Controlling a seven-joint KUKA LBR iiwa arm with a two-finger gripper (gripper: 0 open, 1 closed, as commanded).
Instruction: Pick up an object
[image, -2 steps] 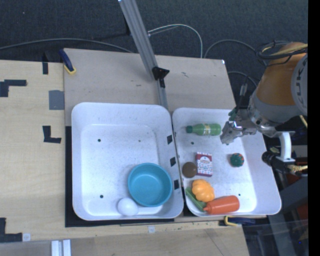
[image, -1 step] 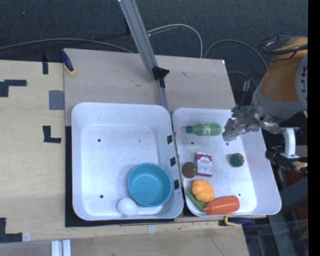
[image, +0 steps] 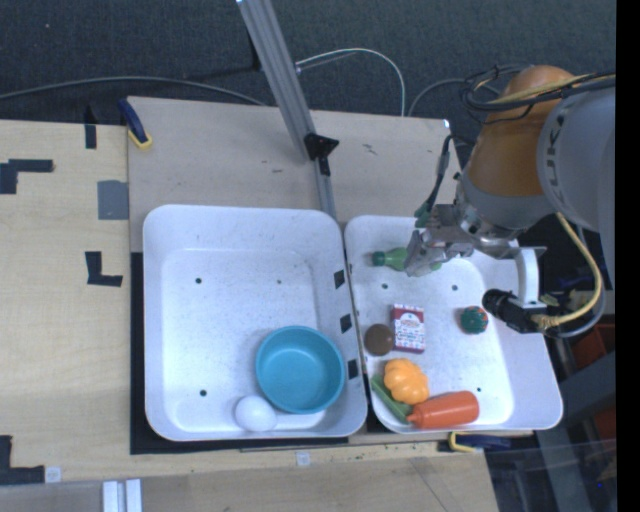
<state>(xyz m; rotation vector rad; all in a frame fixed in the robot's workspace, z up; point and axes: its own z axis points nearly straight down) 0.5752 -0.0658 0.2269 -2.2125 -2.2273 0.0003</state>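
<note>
Camera view: end effector (image: 425, 258) over green bottle (image: 390, 259), right bin's (image: 530, 385) far edge.

We see a blue bowl (image: 299, 368) and white ball (image: 254, 412) in the left white bin (image: 170, 300); right, an orange carrot (image: 444, 409) and red-and-white carton (image: 408, 328).

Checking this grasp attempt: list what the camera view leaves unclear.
- Gripper: the wrist hides whether it grips anything.
- Green bottle: its right end is covered by the gripper.
- Red box: label too small to read.
- Green vegetable: mostly under the orange pepper.
</note>
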